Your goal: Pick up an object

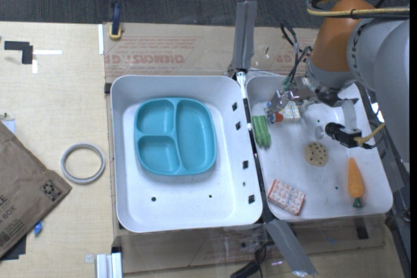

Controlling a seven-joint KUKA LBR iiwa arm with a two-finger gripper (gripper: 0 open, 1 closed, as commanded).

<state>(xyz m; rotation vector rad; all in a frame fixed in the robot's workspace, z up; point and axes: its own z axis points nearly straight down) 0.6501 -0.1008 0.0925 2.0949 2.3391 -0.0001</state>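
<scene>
The grey arm's gripper [285,101] hangs low at eleven o'clock in the right white bin [384,195], over a small white-and-red packet [288,114] beside a green ridged vegetable toy [261,131]. Whether its fingers are parted or clenched cannot be told. A clean pick probably calls for centring on the packet, clear of the bin wall.

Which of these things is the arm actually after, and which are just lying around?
For the job, in the right bin: pincer, cucumber, cookie, carrot, wafer.

Lying about: blue tray, tape ring, cardboard box.
</scene>
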